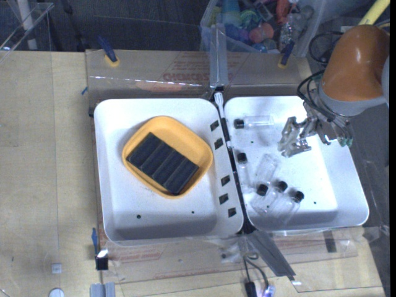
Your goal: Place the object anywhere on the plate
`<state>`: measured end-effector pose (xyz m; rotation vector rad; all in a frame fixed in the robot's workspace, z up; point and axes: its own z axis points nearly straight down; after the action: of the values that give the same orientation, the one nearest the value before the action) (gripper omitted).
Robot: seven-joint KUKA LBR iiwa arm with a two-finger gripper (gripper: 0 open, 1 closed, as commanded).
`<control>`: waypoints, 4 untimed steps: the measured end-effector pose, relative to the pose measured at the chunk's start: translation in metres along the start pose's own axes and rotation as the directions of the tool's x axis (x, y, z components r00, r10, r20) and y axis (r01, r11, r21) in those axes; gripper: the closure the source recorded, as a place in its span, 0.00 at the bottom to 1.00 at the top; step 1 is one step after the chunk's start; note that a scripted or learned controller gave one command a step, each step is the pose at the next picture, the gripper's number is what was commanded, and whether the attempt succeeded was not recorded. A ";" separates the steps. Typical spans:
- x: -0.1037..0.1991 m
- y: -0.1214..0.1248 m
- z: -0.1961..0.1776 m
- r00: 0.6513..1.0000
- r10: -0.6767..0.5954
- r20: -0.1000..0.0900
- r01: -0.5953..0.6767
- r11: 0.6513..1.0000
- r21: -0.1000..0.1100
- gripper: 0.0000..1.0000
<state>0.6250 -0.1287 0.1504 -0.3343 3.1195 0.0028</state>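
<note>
While my pincer (296,142) hangs over the upper middle of the right bin (346,190), I cannot tell from this slanted view how it is set, nor can I see anything caught in it; I judge the pick not yet made. My arm (354,64) reaches in from the right so that the wrist stands above the scattered stock; that stock is a handful of small clear vials with dark caps, hard to read against the white floor. One vial (252,122) lies on its side near the bin's far wall, just left of my pincer; its long axis runs roughly left to right, dark cap toward the divider, clear body toward me. Several more capped vials (278,190) sit bunched near the front of the same bin; I cannot tell which way each of those lies. The target waits in the left bin (111,215): a yellow plate (137,141) with rounded corners, turned at a slant, bearing a dark ribbed insert (163,162) across its middle. Plate and vials are well apart, with the divider (224,159) between them; I judge that any vial must be lifted clear of that wall before it crosses.
</note>
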 end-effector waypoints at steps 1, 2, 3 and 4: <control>-0.017 0.027 -0.063 0.976 -0.216 0.005 0.216 0.976 0.002 1.00; -0.044 0.024 -0.046 0.888 -0.459 0.005 0.459 0.888 0.002 1.00; -0.055 0.048 -0.107 0.775 -0.632 0.006 0.632 0.775 0.003 1.00; -0.051 0.034 -0.058 0.672 -0.740 0.001 0.740 0.672 -0.002 1.00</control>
<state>0.6676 -0.0850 0.2086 -1.5682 2.7168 0.0036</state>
